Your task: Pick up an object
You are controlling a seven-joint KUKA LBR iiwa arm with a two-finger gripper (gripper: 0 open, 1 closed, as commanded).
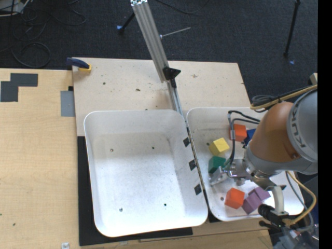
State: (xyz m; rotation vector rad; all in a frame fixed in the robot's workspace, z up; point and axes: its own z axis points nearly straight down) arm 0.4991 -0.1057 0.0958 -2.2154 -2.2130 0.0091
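Metal end effector [218,176], green block [216,163], yellow cube [220,146]

claw [218,176] at green block [216,163], right bin [199,119]

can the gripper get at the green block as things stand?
Probably yes. The gripper sits right beside the green block in the right bin. The yellow block lies just beyond the green one, apart from it, so nothing seems to bar the way.

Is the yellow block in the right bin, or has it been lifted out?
In the bin. The yellow block lies on the floor of the right bin, above the green block, apart from the gripper.
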